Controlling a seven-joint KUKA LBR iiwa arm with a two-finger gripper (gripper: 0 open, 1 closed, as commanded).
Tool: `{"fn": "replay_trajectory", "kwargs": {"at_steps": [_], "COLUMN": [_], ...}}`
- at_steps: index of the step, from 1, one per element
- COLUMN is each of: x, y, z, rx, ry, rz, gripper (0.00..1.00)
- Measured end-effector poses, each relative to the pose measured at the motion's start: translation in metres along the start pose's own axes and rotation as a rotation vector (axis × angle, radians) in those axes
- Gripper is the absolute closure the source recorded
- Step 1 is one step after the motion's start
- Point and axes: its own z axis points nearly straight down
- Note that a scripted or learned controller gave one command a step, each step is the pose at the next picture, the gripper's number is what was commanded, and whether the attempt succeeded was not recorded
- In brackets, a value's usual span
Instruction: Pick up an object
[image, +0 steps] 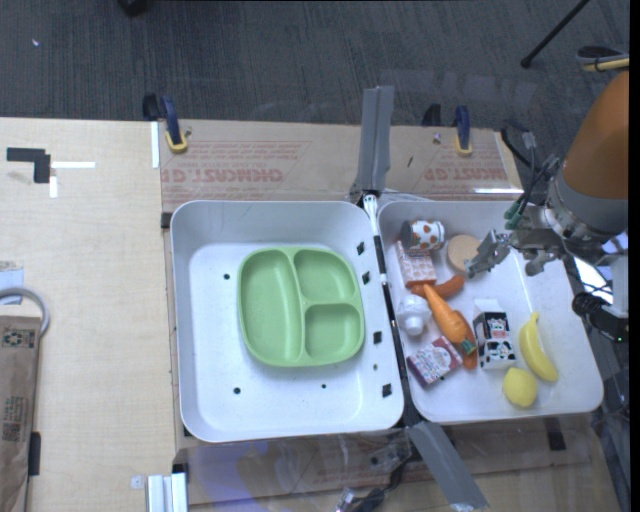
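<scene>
Two white bins sit side by side on the bench before us. Starting at the left, we see the left bin (190, 330) holding a green divided tray (300, 305), which lies flat near its middle. Moving right, the right bin (560, 400) holds a scatter of small things: a small mug with red spots (427, 234) at the far side, a red-and-white packet (416, 265) just nearer, a tan round disc (462, 252) to its right, and a white bottle (412, 316) by the left wall. An orange carrot (450, 318) lies slantwise near the middle, with a small red packet (433, 361) near it. Further right stand a black-and-white milk carton (493, 340), a banana (539, 348) and a lemon (520, 387). We see the gripper (492, 252) at the far right part of this bin, just right of the disc and far of the carton; whether its fingers are spread or closed we cannot tell.
</scene>
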Motion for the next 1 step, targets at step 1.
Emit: {"fn": "replay_trajectory", "kwargs": {"at_steps": [1], "x": [-0.008], "y": [-0.0308], "z": [0.1157], "rx": [-0.011], "ry": [-0.001], "rz": [-0.113], "gripper": [0.0]}}
